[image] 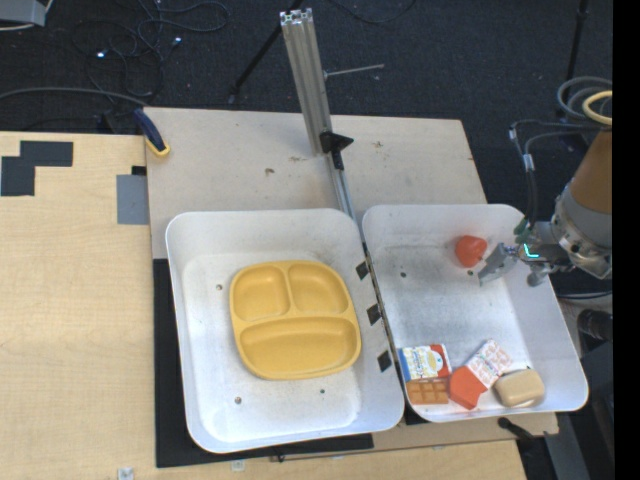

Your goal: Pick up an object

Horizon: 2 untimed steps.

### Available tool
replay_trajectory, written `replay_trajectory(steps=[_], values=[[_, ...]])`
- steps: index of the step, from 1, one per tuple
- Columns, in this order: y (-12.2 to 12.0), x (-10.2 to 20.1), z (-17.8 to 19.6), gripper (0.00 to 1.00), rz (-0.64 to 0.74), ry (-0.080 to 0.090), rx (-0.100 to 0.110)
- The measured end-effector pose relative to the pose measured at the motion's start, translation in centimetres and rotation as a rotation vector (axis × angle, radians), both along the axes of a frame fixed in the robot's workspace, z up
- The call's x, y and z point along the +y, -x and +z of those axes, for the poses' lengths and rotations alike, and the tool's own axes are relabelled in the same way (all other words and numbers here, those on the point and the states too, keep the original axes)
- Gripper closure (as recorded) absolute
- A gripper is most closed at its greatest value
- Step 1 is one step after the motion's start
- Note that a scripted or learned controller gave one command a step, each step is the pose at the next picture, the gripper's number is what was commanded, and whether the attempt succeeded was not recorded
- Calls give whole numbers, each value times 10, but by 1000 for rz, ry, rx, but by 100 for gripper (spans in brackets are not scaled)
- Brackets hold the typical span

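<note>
Near right corner of the right shallow white bin (560, 353): four items clustered. From left: a small printed carton with orange-and-white artwork (424, 361), a brown waffle-like square block (428, 392) just nearer than the carton and touching it, a red-orange wedge-shaped block (467, 387), and a tan rounded bread-like piece (520, 387) at the right. A small white-and-red patterned packet (490, 361) lies just behind the wedge and the bread piece.

Left shallow white bin (200, 268): a yellow plastic divided plate with three compartments (295, 319) sits about mid-bin, flat, tilted slightly in plan.

Middle to far part of right bin: a small red-orange rounded object (470, 250) rests on the bin floor. The two-finger gripper (512, 265) is just right of it, low over the bin, near the right wall. The grey fingers look spread apart, with nothing between them; the red object lies beside the left finger, contact not resolvable.

Far: a bare bench board (400, 163) with an upright aluminium extrusion post (308, 78).
</note>
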<state>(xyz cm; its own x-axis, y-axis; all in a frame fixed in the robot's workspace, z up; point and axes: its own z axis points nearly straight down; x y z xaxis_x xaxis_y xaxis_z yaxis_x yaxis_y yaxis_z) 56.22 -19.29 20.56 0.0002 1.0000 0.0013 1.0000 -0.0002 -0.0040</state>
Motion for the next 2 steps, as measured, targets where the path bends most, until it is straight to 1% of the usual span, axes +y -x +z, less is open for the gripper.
replay_trajectory(steps=[1, 2], values=[[0, 0, 1, 0, 0, 0, -1], [1, -5, -62, 0, 0, -1, 4]])
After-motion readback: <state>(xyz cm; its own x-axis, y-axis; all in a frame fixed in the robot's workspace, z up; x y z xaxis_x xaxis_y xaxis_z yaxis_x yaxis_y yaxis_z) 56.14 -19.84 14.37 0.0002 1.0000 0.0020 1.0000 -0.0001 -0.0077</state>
